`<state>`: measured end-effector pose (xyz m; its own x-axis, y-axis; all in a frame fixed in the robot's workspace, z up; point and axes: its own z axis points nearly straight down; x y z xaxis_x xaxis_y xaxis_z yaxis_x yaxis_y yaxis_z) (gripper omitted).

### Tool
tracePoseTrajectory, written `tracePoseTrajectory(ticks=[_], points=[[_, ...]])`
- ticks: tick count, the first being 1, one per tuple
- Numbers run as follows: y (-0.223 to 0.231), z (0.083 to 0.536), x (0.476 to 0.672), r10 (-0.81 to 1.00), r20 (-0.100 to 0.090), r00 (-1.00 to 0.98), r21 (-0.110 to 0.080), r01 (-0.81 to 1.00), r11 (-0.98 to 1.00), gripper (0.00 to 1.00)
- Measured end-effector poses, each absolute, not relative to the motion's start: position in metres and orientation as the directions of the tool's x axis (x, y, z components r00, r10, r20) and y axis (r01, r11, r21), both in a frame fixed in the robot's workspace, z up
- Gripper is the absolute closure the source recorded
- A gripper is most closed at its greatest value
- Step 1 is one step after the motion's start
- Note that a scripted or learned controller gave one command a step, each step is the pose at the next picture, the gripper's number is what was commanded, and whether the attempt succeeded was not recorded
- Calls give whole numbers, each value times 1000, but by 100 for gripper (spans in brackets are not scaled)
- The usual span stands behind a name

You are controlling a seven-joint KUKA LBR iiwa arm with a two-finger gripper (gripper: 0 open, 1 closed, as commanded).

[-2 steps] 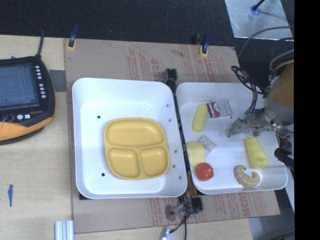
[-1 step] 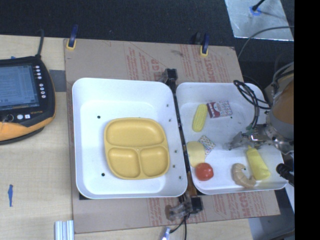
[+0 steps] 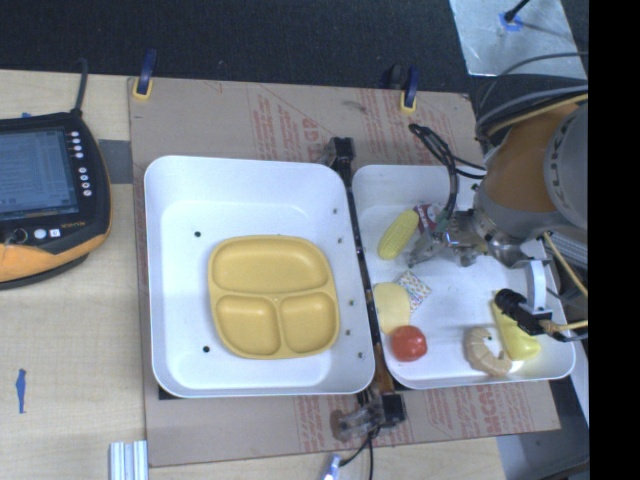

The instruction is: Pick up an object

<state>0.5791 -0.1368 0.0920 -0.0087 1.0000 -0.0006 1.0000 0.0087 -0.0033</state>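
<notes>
The tool (image 3: 440, 240) hangs low in the right bin (image 3: 455, 368) just beside the yellow corn (image 3: 398, 233), grip state unclear honestly, so it should center over one item before closing.

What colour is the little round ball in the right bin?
Red: the small round ball shows best in the camera view.

A single fixed camera looks down at a slant on the desk (image 3: 70, 368), far enough to take in both white bins: left bin (image 3: 170, 268), right bin (image 3: 455, 368). The arm (image 3: 530, 168) enters from the right, seemingly nearest the lens.
</notes>
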Motion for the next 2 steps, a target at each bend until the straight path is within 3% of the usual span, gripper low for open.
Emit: tracePoseTrajectory(ticks=[1, 2], points=[[-97, 109, 629, 1000, 1, -5, -2, 1000, 5, 0], [-121, 96, 659, 1000, 1, -6, 3, 1000, 6, 0]])
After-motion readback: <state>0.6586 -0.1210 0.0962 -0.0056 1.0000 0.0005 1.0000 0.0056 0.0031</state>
